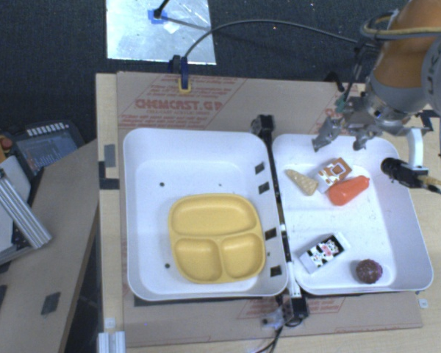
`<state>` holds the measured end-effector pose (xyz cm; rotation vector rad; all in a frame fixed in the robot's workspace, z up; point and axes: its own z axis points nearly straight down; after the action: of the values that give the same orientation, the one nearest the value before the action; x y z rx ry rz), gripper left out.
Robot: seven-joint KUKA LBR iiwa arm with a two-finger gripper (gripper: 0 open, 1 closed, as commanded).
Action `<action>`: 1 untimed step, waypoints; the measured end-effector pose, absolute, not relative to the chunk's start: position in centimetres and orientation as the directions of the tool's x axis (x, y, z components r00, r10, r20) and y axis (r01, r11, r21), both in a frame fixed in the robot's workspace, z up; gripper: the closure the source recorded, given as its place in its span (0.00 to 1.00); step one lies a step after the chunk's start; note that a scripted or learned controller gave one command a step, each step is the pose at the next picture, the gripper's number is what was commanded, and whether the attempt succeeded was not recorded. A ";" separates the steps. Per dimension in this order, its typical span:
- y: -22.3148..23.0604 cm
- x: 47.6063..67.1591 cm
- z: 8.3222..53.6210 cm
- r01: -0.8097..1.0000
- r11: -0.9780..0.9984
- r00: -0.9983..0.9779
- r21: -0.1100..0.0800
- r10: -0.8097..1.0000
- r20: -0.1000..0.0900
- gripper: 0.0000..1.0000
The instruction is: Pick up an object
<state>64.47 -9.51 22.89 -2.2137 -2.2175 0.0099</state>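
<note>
The claw (344, 136) hangs over the far edge of the right bin (408, 230), its two fingers spread apart with nothing between them. Above it the grey arm (437, 65) rises toward the right, capped by its orange band (415, 31), with cables looping off it.

Just in front of the claw, on the bin floor, lies a small orange-and-white box (334, 171). Touching that box on its near right side is an orange carrot-shaped piece (348, 190), and just to the box's left sits a pale tan wedge (302, 182). Well apart from the claw, at the bin's near end, lie a black-and-white patterned carton (323, 251) and a dark reddish ball (368, 271).

The left bin (143, 168) sits beside the right one, a black strip (273, 197) running between them. It holds a yellow divided tray (214, 236) toward its near side.

Both bins rest on a sheet of brown cardboard (206, 101) with red print, laid over the light wooden counter (66, 219). Beyond the counter the floor is dark carpet (44, 35), with a shiny metal plate (158, 20) lying on it. At the left edge stand an aluminium rail (11, 197) and a grey handheld control unit (48, 147).
</note>
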 end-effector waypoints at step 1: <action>-9.5 64.7 23.6 1.000 0.003 -0.003 0.002 1.000 0.000 0.00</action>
<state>64.71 -9.50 23.59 -2.2187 -2.2262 -0.0020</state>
